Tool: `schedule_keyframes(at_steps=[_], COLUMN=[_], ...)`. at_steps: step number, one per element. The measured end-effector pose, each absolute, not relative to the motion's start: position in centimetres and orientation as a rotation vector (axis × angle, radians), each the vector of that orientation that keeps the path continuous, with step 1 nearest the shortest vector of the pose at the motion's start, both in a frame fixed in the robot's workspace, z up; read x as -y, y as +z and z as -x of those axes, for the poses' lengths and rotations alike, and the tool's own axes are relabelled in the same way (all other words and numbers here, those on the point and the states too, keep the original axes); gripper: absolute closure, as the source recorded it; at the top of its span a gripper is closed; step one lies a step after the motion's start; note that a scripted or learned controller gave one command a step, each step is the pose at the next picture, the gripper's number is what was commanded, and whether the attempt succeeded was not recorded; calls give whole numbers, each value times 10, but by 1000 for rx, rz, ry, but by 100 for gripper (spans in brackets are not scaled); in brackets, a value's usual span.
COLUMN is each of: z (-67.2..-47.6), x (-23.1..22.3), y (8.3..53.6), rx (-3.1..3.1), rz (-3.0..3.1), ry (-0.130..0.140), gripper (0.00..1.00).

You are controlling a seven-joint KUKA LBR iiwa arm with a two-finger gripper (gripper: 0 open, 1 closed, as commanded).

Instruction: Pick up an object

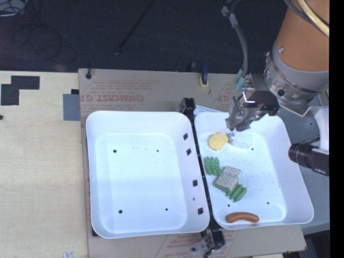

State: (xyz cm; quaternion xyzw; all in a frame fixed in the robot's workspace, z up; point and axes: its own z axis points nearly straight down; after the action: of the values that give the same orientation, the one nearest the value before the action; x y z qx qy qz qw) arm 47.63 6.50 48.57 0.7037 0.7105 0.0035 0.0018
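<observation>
Arm: the grey arm with its orange band (301, 26) came in from the right, wrist above the right bin's far edge.
End effector: the end effector (236, 127) hung low over the far left part of the right bin (293, 195); I could not tell how far its fingers were spread, and nothing showed between them.
Yellow round piece: the yellow round piece (218, 141) lay just beside the end effector, nearer the bin's left wall.
Green pods: green pods (212, 165) sat mid-bin by the left wall, beside a checkered piece (228, 179).
Sausage: an orange sausage (242, 217) lay along the near edge.
Left bin: the left bin (102, 144) sat beside it on the tabletop (37, 171).
</observation>
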Motion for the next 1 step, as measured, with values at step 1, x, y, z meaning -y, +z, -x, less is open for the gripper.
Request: schedule_keyframes(at_steps=[1], z=[-476], x=[-124], y=[541], rx=[-2229], rz=[-2213], ry=[4], gripper=[100])
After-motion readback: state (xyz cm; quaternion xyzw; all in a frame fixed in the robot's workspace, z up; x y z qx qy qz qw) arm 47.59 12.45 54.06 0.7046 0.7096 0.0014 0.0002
